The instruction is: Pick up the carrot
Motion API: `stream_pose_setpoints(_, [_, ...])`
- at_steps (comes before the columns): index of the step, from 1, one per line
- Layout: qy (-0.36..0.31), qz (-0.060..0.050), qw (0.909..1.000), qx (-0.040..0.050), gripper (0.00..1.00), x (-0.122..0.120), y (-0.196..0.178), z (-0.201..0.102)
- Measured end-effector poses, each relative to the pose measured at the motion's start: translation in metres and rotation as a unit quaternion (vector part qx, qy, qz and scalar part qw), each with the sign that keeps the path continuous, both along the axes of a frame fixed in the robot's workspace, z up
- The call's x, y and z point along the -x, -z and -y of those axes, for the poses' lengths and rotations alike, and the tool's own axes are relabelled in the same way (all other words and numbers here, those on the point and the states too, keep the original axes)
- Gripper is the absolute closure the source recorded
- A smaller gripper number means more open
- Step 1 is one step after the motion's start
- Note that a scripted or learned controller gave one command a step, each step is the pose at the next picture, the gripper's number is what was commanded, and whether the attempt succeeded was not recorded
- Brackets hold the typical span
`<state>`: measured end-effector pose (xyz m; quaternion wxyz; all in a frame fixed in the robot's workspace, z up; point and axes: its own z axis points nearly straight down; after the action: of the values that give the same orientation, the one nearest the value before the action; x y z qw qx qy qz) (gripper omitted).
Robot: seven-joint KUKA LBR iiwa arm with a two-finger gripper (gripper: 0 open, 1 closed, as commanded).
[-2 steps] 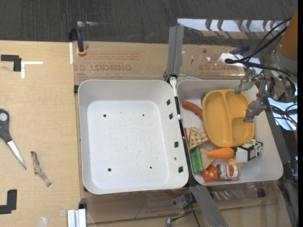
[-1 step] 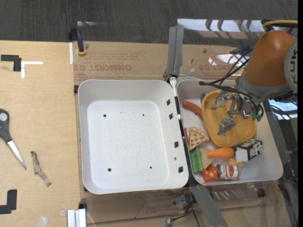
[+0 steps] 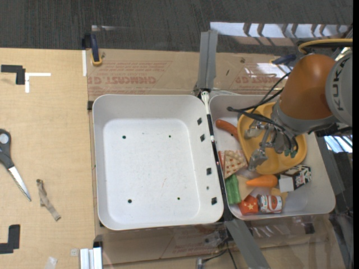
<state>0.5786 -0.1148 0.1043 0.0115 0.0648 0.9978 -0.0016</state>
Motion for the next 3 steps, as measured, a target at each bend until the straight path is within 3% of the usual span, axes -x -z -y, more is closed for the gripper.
stream_pose_setpoints(1, [0.034, 0.003, 0.9994, 0.0026, 0.0, 0.022, 0.001, -0.014])
stream_pose_setpoints(2, [-0.02, 0.018, 0.9996, 0.0044, 0.0, 0.065, -0.004, -0.013])
stream_pose_setpoints(3, [-0.013, 0.026, 0.9996, 0.0027, 0.0, 0.077, -0.005, 0.01])
